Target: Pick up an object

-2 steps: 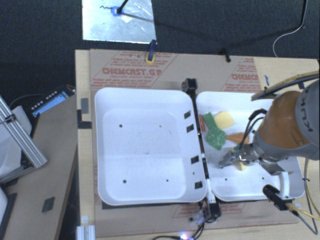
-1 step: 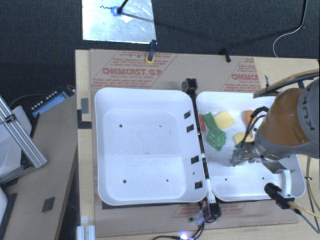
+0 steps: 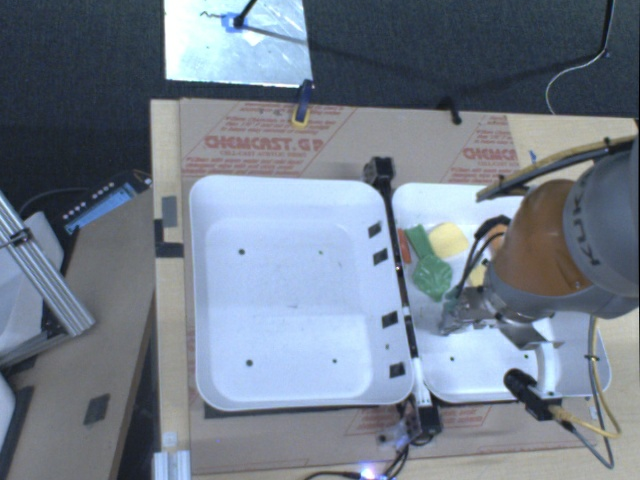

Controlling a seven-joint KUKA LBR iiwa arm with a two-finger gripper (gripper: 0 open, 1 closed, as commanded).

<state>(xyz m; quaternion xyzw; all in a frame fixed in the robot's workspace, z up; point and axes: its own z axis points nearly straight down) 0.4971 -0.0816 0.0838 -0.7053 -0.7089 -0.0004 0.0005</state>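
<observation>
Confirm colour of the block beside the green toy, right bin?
Yellow block, touching the green toy; camera view.

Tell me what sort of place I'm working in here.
Probably a robotics lab test cell, not a home or shop: two white bins sit on a board printed CHEMCAST GP, cables trail over dark carpet, and the arm hangs over small objects.

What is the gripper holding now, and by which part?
It cannot be told. The gripper is low in the right bin, just below the green object, and the arm hides its tip.
</observation>
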